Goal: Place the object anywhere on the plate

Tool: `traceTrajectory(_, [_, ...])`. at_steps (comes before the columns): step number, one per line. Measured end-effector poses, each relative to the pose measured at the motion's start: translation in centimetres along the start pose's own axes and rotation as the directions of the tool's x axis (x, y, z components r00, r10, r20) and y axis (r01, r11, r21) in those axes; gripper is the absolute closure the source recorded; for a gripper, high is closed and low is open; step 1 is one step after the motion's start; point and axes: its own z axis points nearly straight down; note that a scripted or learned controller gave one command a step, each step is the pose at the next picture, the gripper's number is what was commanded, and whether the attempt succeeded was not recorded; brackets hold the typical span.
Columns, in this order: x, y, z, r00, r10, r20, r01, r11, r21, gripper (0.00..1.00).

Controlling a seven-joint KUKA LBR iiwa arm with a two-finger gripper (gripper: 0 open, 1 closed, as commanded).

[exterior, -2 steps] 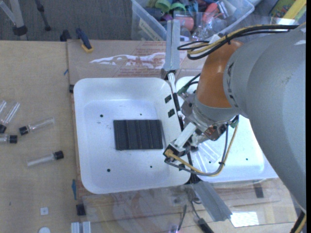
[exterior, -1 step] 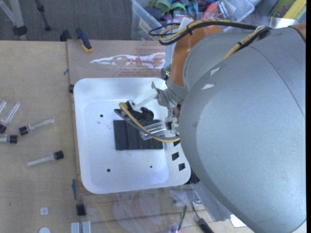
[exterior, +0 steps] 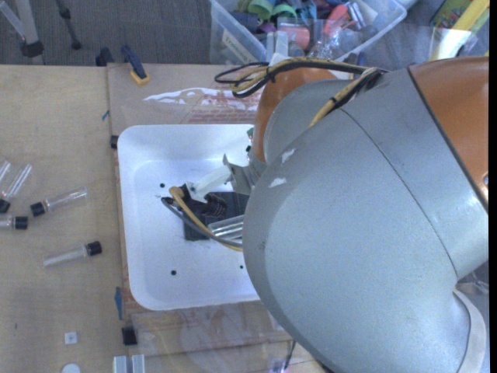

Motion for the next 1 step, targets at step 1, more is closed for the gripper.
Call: traceTrajectory(1, [10.34, -5.99, -4.62, 0.998, -0.060, -0.005, 0.060, 0.998, -0.001, 1.00])
